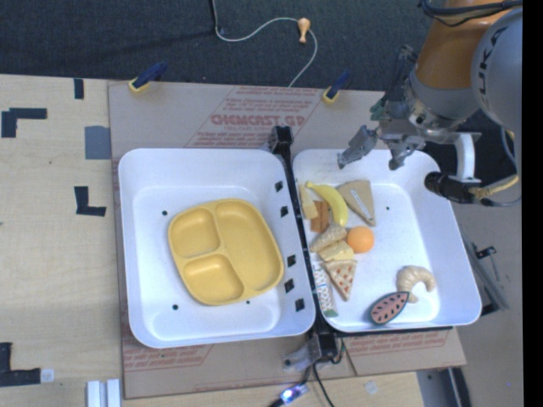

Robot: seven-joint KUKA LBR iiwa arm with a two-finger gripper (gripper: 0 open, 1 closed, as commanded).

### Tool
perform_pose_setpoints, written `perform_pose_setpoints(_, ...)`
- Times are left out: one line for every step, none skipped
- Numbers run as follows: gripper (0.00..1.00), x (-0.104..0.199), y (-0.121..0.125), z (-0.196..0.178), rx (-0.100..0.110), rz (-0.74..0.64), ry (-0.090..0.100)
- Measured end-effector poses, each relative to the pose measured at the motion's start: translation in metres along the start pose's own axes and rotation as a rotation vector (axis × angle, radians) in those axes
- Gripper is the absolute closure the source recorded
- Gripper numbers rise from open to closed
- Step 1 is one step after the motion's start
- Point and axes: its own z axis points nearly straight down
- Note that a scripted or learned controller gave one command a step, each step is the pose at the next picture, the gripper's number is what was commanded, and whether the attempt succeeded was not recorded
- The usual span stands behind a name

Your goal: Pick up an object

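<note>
The gripper [375,149] hangs over the right bin's [441,253] far edge, fingers spread wide and holding nothing. The banana [329,199] lies just below them, its long axis slanting from far-left to near-right, apparently resting against other toy food.

A pale wooden tabletop [51,253] carries a cardboard sheet [246,121] held by 2 blue clamps [147,76] at 12 o'clock; dark carpet [102,19] lies beyond.
</note>
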Motion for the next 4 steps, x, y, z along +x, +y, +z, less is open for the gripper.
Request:
perform_pose_setpoints(0.00,0.000,0.002,-0.008,-0.013,-0.002,-0.001)
perform_pose_setpoints(0.00,-0.005,0.006,0.054,-0.007,-0.002,-0.003)
perform_pose_setpoints(0.00,-0.006,0.011,0.118,-0.008,-0.002,-0.003)
perform_pose_setpoints(0.00,-0.008,0.013,0.165,-0.019,-0.002,-0.009)
